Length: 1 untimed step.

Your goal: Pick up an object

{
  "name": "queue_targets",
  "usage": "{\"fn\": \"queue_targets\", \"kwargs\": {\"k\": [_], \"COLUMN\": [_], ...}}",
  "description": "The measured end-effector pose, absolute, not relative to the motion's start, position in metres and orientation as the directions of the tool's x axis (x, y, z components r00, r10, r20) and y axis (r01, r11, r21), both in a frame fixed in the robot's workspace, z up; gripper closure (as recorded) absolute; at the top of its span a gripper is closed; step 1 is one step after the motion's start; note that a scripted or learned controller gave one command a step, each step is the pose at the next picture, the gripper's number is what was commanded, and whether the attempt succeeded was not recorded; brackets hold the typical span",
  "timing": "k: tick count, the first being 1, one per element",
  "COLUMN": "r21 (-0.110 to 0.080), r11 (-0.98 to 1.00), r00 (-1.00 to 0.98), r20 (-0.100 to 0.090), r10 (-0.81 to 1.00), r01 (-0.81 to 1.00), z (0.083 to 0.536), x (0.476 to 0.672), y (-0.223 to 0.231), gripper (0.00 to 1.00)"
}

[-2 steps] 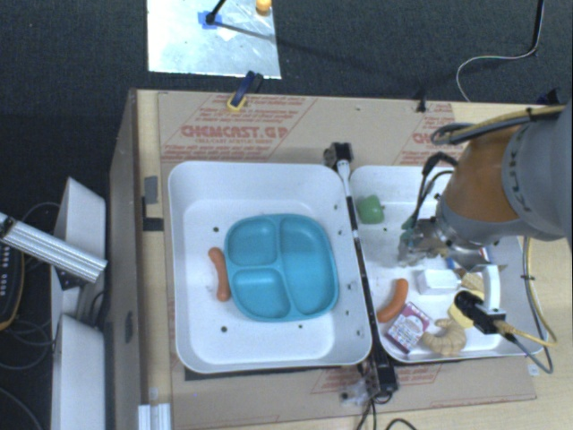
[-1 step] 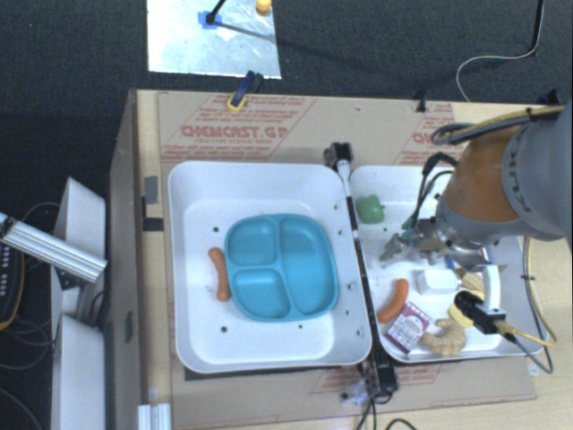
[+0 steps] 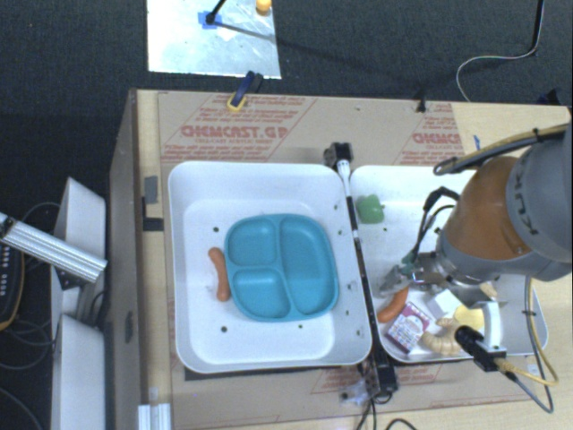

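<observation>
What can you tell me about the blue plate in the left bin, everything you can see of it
The blue plate is a rounded-rectangle tray, plastic by its look, divided into three compartments by raised ridges. It lies flat, right side up, near the middle of the left bin, turned slightly askew. An orange sausage-shaped piece lies along its left edge, touching or nearly so.

Blue three-compartment plate [image 3: 280,267] lying inside the left white bin [image 3: 201,186]. Brown printed board [image 3: 295,124] spread under both bins. Silvery sheet [image 3: 183,34] on dark floor [image 3: 63,79] beyond, with a small yellow ball [image 3: 262,4] on it.
</observation>
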<state>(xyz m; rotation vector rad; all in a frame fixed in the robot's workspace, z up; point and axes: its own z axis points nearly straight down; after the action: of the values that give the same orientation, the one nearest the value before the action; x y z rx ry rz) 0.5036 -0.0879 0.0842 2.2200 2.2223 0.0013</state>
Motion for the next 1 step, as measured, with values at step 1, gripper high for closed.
{"fn": "queue_targets", "kwargs": {"k": [1], "r21": [0.004], "r11": [0.002], "r00": [-0.002], "r20": [0.002], "r10": [1.000], "r01": [1.000], "z": [0.0950], "x": [0.5050], "y": [-0.0874], "gripper": [1.00]}}
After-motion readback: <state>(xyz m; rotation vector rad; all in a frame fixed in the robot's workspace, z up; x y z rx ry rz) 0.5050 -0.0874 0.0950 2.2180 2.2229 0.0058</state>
